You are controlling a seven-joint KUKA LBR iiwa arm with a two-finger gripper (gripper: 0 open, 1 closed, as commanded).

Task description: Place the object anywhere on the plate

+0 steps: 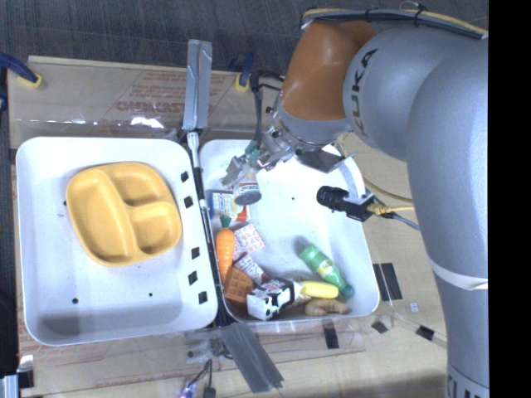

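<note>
Clearly the risk is a slip: the two-finger gripper [238,170] appears to pinch a small round grey tin [247,194] above the right white bin [353,247], well apart from the yellow sectioned plastic plate [123,212] lying in the left white bin [50,305]; a shallow hold could drop it short.

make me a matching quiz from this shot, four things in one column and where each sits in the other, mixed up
Things:
1. yellow divided plate
2. carrot
3. green bottle
4. banana

Places:
A. right bin, right part, lying slantwise
B. left bin, alone in its middle
C. right bin, near the front wall
D. right bin, along the left wall

Pairs: 1-B, 2-D, 3-A, 4-C
</note>
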